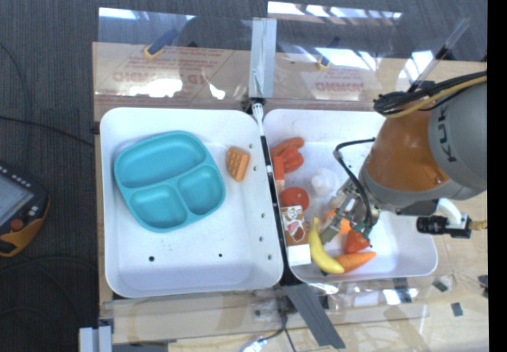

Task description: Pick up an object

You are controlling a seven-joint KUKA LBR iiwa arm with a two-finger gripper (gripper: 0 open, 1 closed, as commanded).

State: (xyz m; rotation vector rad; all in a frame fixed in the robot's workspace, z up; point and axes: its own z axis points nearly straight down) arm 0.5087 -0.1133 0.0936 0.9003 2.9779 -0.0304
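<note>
orange-banded arm lowers its tool (pixel 351 220) into the right bin (pixel 396 267) (whether it grips anything, i cannot tell); a banana (pixel 321 251) lies just left, a carrot (pixel 358 260) just below.

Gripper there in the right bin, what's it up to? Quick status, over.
Gripper low in right bin, fingers not readable. Nothing seen held. Red pepper, banana, carrot crowd beneath it. Teal tray sits in left bin.
</note>
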